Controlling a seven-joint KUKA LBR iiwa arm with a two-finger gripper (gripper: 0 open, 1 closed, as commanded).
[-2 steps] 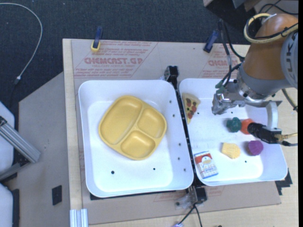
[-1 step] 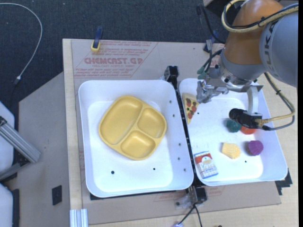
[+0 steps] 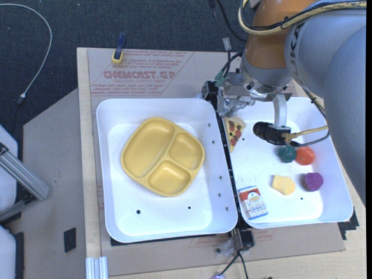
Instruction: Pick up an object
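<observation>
While the arm reaches in from the right, camera view:
Gripper (image 3: pixel 234 105): low at the right bin's (image 3: pixel 334 211) left wall; finger state cannot be told.
Pizza-slice toy (image 3: pixel 235 132): just beneath it.
Left bin (image 3: pixel 110 214): yellow divided plate (image 3: pixel 163 156).

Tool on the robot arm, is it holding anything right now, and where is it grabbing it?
Cannot tell. The tool sits just above the pizza slice in the right bin, but nothing shows gripped.

A bulky grey arm (image 3: pixel 340 45) with a glossy orange band (image 3: pixel 273 25) (yellow and black cables looped around it).
</observation>
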